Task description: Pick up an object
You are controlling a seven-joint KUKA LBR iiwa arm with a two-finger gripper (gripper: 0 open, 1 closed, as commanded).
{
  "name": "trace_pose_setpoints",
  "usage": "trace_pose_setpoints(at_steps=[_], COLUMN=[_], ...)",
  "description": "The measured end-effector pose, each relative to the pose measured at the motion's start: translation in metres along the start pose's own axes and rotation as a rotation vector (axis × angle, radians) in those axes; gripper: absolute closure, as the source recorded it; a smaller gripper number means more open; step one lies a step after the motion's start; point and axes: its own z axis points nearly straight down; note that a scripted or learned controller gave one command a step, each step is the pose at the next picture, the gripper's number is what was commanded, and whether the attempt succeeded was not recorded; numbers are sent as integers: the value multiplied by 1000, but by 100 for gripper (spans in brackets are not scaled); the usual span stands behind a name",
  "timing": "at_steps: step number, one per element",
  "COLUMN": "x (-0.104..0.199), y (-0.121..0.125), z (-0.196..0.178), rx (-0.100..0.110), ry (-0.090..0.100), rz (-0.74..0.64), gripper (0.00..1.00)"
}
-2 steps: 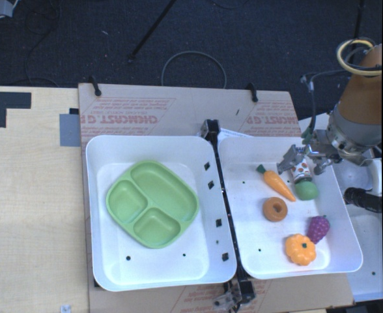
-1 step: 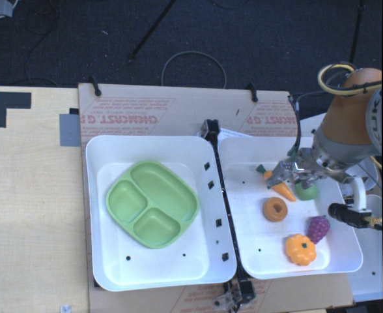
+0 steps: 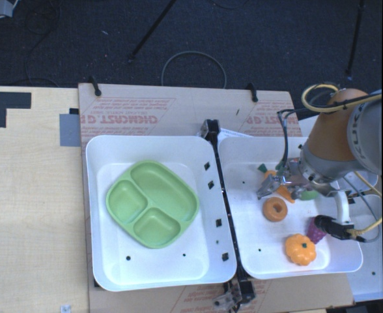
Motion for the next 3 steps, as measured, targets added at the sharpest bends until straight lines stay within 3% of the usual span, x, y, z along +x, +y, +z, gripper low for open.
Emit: trace_pose_setpoints(at_steps=[1, 2, 3], x=[-2, -1, -11], y=[3, 0, -1], z=[13, 6, -48], rx=[-16, -4, -10], ry=[-9, -1, -3], rz=[3, 6, 2], gripper=[0, 100, 100])
